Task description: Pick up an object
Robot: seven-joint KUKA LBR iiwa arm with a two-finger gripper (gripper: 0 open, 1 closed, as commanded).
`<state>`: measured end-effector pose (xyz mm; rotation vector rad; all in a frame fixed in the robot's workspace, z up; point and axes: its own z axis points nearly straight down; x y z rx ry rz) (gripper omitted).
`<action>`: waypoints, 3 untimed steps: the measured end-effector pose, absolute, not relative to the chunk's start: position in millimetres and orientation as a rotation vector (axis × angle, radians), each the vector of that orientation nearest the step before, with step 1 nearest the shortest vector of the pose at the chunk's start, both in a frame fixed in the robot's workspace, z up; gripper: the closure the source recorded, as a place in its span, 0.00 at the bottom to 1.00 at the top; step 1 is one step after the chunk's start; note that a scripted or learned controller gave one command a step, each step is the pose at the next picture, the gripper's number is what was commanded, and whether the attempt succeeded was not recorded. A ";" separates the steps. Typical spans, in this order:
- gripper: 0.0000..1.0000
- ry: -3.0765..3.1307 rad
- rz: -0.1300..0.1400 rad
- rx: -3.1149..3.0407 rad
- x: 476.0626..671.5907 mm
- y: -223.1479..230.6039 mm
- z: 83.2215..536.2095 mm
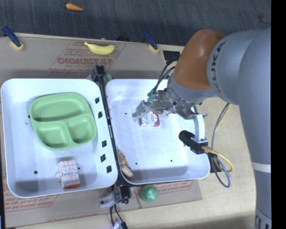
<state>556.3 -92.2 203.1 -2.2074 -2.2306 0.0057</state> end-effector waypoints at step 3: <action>0.00 -2.227 0.004 -2.213 485.9 1.2 213.0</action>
